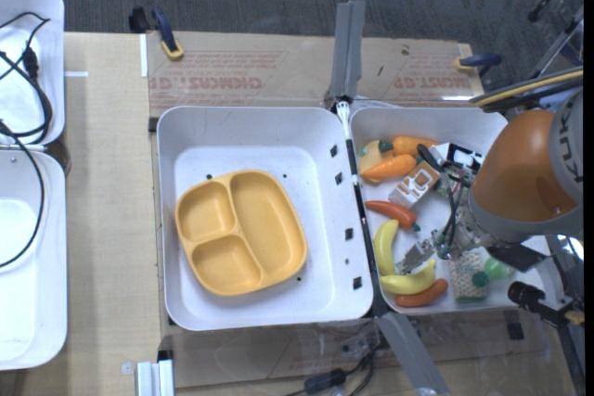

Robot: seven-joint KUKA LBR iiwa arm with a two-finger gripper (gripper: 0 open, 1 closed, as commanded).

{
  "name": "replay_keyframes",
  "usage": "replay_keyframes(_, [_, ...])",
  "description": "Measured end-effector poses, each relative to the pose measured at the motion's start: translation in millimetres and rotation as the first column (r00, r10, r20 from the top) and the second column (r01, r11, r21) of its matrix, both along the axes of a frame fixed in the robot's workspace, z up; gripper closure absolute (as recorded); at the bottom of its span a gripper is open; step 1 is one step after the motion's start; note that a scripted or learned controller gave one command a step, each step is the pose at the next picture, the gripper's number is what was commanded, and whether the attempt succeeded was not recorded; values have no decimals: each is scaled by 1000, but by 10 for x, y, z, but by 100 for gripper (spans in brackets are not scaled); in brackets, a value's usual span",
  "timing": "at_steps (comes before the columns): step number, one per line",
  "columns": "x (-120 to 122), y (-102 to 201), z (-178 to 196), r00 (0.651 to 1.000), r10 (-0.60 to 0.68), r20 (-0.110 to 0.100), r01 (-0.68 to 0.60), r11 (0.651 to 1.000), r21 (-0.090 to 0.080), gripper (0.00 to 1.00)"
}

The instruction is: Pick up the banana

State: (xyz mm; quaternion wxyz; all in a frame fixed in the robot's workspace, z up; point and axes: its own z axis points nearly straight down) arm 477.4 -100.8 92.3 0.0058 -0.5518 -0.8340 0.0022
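Banana (pixel 397 266) in right bin (pixel 371 121), lower left; gripper (pixel 436 248) just right of it, finger state indiscernible.

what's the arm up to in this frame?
The KUKA arm reaches in from the right over the right bin, which holds a clutter of toy food. Its gripper is low among the items, right beside the banana near the bin's front left. Nothing shows the banana grasped yet. The left bin holds a yellow divided plate.
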Motion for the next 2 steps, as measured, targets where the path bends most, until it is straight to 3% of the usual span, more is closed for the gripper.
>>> replay_keyframes(2, [0, 0, 0, 1000, 0, 0, 0, 1000, 0, 0])
